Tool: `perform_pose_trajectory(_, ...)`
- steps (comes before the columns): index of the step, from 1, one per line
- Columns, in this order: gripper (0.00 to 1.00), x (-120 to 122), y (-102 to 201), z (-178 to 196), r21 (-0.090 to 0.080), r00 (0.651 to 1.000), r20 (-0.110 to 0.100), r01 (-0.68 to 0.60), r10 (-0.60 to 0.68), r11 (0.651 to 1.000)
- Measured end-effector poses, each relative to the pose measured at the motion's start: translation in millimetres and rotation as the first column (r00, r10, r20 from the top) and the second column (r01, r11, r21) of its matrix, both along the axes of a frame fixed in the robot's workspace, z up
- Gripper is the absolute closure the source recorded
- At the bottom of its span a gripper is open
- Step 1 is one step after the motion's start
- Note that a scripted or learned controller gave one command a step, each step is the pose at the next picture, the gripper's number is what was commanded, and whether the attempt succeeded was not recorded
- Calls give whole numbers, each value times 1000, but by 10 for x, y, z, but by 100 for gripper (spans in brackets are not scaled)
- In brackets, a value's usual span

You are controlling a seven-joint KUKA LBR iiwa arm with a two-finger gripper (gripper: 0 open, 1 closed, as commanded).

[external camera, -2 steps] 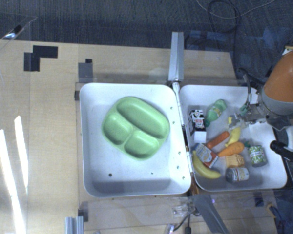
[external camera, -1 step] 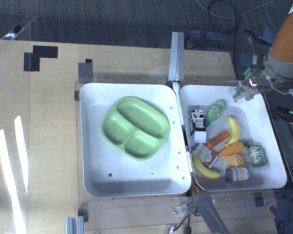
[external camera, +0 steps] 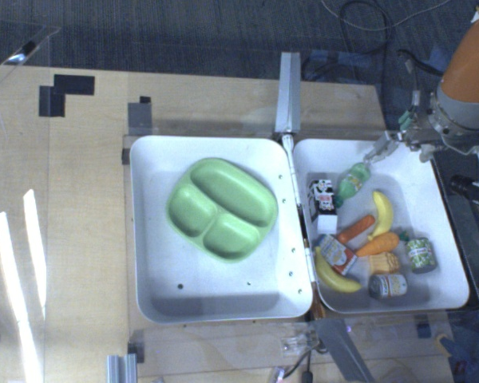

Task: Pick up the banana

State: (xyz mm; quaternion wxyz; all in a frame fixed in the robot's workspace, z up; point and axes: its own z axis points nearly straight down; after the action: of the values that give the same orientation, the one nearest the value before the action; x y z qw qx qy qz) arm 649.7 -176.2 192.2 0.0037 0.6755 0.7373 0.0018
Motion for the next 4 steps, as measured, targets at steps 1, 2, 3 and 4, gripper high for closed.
perform_pose_trajectory(1, 0, -524, -293, -669, 1, 999, -2, -33, 33, 999)
perform_pose_trajectory(2, 0, -737, -39, -1050, 1, 1000, -1, 1, -1, 1000)
perform_pose_trajectory(3, 100, -709, -37, -917, 3, 1000, 7, 0, 0, 1000)
perform_pose_trajectory(4, 100, -569, 125, 58, 1, 988, 0, 154, -154, 988)
